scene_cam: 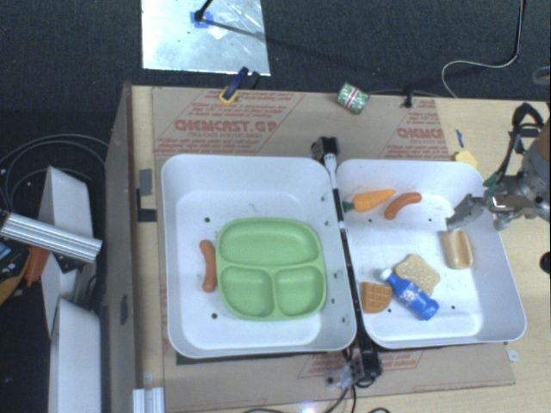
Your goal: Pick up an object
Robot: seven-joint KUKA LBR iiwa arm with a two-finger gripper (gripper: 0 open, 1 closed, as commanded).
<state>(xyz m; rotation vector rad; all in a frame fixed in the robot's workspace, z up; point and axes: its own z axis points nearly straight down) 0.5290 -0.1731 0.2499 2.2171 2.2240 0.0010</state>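
Observation:
The right bin holds an orange carrot, a red-brown sausage, a tan hot dog bun, a slice of toast, a blue bottle and a small waffle. My gripper hangs over the right bin's far right side, just above the bun. It is open, its two grey fingers spread apart with nothing between them. The carrot and sausage lie to its left.
The left bin holds a green divided plate and a second sausage beside it. A black divider runs between the bins. A green roll and a clip lie on the cardboard behind them.

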